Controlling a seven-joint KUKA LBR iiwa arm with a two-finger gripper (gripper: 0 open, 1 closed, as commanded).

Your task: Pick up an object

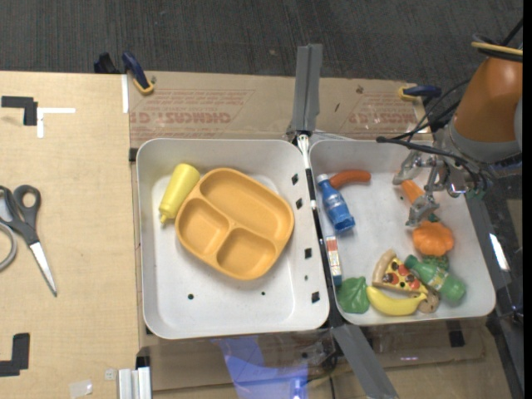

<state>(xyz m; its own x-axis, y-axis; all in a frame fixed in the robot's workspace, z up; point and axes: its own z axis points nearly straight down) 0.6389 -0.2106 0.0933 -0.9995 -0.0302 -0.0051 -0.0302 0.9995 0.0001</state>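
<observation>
The hand (426,199) hangs low in the right bin (378,260), just above the orange pumpkin-like toy (433,239), but whether it is parted or gripping anything, I cannot tell. Left of that orange toy lie the blue bottle (336,205) and the red sausage (350,177); below it, the pizza slice (398,274), banana (392,302) and green toy (442,279) crowd together.

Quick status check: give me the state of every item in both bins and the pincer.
pincer: low in right bin, above orange toy
orange toy: resting in bin
blue bottle: lying on its side
yellow bottle: lying beside tray
divided tray: right side up
banana: lying flat
</observation>
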